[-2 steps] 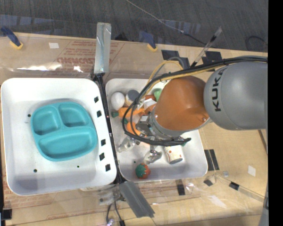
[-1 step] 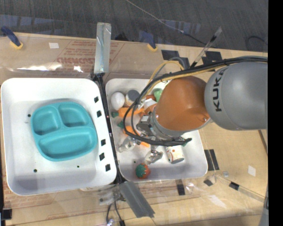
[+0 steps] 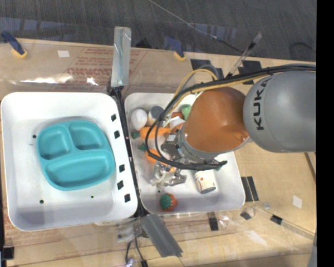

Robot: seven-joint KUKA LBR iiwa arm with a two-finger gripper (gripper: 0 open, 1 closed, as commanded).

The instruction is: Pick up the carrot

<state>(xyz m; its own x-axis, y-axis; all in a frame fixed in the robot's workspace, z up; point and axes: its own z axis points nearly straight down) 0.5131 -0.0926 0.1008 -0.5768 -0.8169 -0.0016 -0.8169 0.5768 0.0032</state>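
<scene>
Arm (image 3: 250, 121) low over right bin (image 3: 234, 191), hand (image 3: 168, 174) left of cup (image 3: 206, 181), carrot (image 3: 156, 133) above it, grip unclear

I see the arm (image 3: 256, 115) reaching in from the right of the frame, over the right bin (image 3: 231, 196). Its end effector (image 3: 168, 174) sits low among the clutter there, beside an orange carrot (image 3: 156, 132) and above a strawberry (image 3: 167, 202). The left bin (image 3: 16, 149) holds a teal divided tray (image 3: 75, 154).
</scene>
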